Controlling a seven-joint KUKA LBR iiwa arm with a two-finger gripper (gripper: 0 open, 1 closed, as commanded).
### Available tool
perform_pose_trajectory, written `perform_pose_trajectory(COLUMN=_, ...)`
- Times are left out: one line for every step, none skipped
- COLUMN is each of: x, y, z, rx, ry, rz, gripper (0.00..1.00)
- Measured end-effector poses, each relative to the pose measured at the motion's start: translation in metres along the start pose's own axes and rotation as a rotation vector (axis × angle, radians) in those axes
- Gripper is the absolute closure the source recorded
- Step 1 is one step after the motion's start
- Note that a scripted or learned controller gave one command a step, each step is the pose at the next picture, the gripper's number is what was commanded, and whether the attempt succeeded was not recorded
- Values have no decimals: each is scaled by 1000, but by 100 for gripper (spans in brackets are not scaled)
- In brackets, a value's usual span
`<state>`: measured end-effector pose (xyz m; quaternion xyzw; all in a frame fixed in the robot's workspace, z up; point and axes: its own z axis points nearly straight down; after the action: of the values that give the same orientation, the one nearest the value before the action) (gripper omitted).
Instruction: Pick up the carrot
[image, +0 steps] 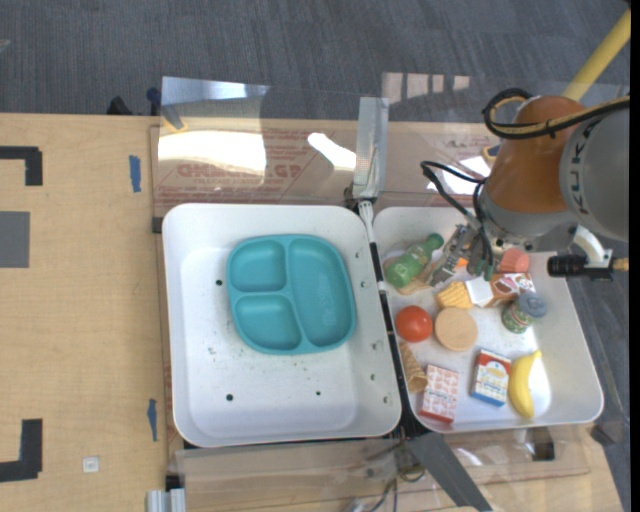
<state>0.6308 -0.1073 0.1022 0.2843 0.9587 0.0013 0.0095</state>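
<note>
Your gripper (466, 252) is down in the right bin (585, 375); jaws, you can't tell. The carrot (452, 265) lies right at it, crowded between the green bottle (412, 263), cheese wedge (454, 295) and tomato (413, 323) below.

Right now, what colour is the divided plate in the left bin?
Teal, plain; the plate shows clearly in the camera view.
</note>
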Motion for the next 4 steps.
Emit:
perform_pose_trajectory(x=-3, y=-42, z=-196, rx=1, ry=-3, rz=-43, gripper=100)
perform_pose_trajectory(x=-1, y=-41, z=-188, rx=5, ry=11, rz=-44, gripper=0)
perform_pose_trajectory(x=-21, y=-17, z=-20, rx=9, ry=22, rz=90, gripper=0)
perform_pose_trajectory(x=-9, y=20, z=14, rx=4, ry=10, rz=-44, gripper=0)
